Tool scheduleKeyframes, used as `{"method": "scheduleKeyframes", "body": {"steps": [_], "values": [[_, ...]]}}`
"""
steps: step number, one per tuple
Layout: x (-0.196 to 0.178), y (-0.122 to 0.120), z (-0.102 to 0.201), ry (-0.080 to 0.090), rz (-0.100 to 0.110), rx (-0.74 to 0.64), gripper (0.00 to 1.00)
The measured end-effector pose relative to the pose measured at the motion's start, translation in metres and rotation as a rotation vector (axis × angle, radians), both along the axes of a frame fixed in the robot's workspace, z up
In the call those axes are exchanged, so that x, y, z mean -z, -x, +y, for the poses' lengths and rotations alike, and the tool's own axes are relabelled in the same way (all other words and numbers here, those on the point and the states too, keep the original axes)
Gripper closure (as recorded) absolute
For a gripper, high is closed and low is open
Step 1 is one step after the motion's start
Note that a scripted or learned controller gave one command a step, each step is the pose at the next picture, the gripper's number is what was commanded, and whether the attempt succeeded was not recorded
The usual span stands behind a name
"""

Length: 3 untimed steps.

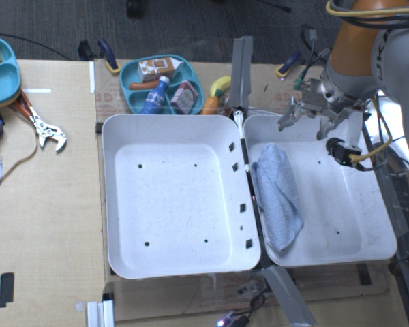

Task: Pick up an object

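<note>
Nearest the lens, two white bins sit on the counter (48,237). Over the right bin's (347,210) far edge hangs the tool (307,120), fingers spread apart and pinching nothing. A blue-grey cloth (278,196) lies crumpled along that bin's left side, well apart from the tool. Beyond the left bin (170,196) sits a teal tray (162,84).

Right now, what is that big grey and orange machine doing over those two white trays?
It is a robot arm set to pick something up. Its tool hangs over the far edge of the right bin, with nothing between its fingers. The one thing in that bin is a light blue cloth, lying crumpled along the bin's left side, next to the divider, apart from the tool. The left bin sits beside it. Nothing has been grasped yet.
</note>
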<state>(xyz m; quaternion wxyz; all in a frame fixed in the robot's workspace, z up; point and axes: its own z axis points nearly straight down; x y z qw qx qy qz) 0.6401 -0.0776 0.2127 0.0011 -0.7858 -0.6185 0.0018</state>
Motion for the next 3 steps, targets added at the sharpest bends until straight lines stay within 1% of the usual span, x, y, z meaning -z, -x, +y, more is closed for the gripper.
{"method": "scheduleKeyframes", "body": {"steps": [1,2,3], "values": [[0.051,0.062,-0.020,0.000,0.000,-0.027,0.00],[0.022,0.038,-0.008,0.000,-0.003,-0.192,0.00],[0.022,0.037,0.011,-0.001,-0.001,-0.382,0.00]]}}
